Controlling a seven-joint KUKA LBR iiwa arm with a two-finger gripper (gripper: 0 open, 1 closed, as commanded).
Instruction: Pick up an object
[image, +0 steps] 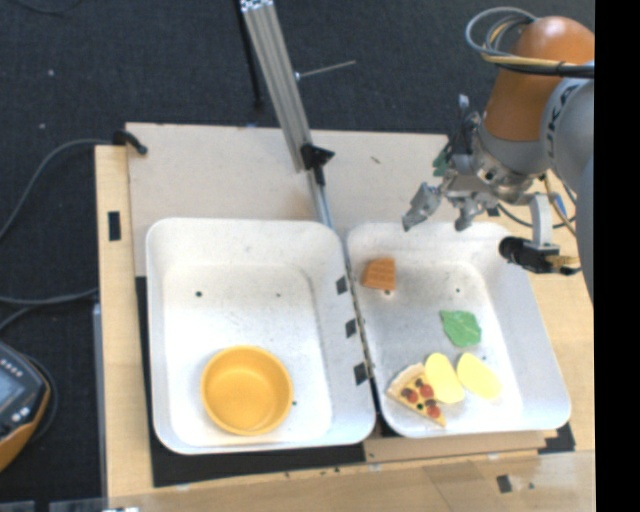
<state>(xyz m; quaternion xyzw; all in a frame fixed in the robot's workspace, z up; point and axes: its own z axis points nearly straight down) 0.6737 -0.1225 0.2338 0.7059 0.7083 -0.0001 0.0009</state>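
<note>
Left bin: a round yellow plastic bowl (247, 389) sits near the front wall of the left white bin (170, 260) — likely light, stiff, best taken by its rim.
Right bin: a small orange-brown block (379, 274) lies near the dividing walls; open floor to its right.
Front cluster: a green leaf-shaped piece (461, 327), yellow pieces (478, 376) and a toy pizza slice (417, 393) — flat, probably slippery.
Gripper: the two-finger gripper (441, 212) hovers above the right bin's far rim, fingers apart, holding nothing.

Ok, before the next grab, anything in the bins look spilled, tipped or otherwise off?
Nothing stands out. The yellow bowl sits upright in the left bin. In the right bin the orange block, green leaf, pizza slice and two yellow pieces lie flat. The gripper hangs open above the right bin's far edge, holding nothing.
</note>
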